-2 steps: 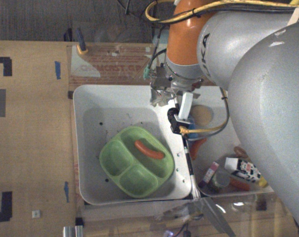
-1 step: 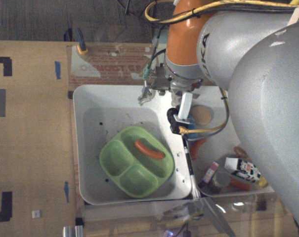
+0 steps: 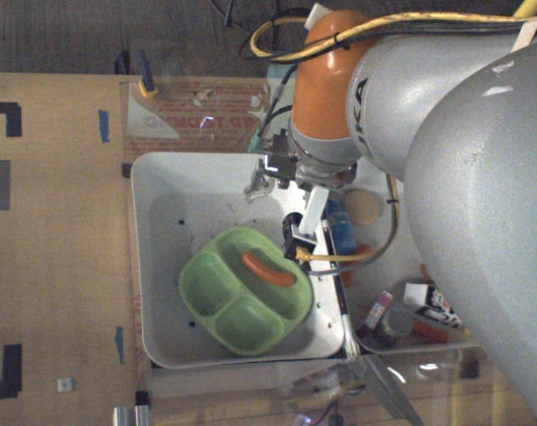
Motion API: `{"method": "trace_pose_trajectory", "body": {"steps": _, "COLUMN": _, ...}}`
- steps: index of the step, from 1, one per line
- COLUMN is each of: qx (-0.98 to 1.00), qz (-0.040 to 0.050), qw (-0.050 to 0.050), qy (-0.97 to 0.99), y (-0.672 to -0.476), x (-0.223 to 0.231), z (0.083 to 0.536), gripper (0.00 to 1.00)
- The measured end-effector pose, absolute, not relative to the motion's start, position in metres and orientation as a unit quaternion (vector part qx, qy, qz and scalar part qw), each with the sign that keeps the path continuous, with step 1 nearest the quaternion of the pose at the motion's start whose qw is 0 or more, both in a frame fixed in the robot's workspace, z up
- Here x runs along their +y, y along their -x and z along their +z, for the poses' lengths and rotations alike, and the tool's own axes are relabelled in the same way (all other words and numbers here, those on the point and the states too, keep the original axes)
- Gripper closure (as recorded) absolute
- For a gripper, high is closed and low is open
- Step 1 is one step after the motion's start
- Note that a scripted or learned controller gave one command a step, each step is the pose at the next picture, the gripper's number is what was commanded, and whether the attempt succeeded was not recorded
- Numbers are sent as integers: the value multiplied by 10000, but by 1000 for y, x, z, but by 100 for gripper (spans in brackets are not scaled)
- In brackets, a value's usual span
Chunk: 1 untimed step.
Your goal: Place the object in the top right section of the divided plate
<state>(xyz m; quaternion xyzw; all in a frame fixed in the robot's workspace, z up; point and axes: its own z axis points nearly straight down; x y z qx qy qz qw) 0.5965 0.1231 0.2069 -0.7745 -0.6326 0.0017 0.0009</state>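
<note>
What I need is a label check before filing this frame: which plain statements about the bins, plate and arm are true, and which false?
1. The plate lies in the left bin. True.
2. A sausage lies on the plate. True.
3. The plate is flat, with no dividers. False: ridges split it into sections.
4. The right bin holds nothing. False: several things lie there, a pale ball among them.
5. The arm comes in from the view's left. False: it comes in from the right.
</note>
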Motion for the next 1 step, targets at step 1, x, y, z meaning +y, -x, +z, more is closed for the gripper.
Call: {"method": "trace_pose_trajectory", "body": {"steps": 1, "qx": -6420, "qz": 12, "qw": 4, "qy": 7667, "y": -625, "x": 171, "z": 131, "gripper": 0}}
